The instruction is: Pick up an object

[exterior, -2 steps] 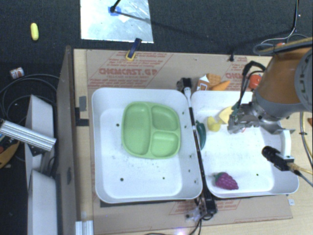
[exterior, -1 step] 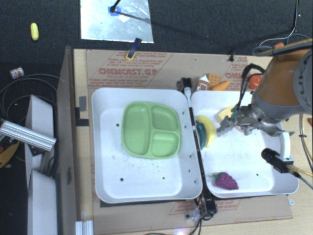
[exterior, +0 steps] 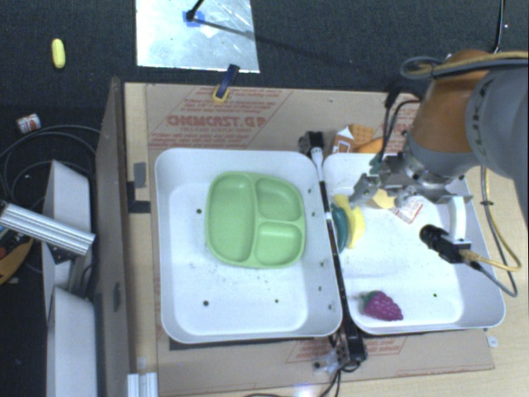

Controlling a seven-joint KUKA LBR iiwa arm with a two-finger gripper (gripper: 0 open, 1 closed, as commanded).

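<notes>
My gripper (exterior: 378, 187) hangs low over the back of the right bin (exterior: 430, 304), the grey arm with its orange band (exterior: 450, 98) reaching in from the right. A small yellow piece (exterior: 383, 199) lies directly under the gripper, partly hidden by it. Just to its right sits a small white and red item (exterior: 407, 212). A yellow banana-shaped toy with a teal end (exterior: 347, 224) rests against the bin's left wall. A purple bunch of grapes (exterior: 383, 306) lies near the front edge.
The left bin (exterior: 190, 304) holds a green divided plate (exterior: 254, 220). An orange and white packet (exterior: 354, 140) lies behind the right bin. A black plug with a yellow cable (exterior: 445, 245) hangs over the right bin's right side.
</notes>
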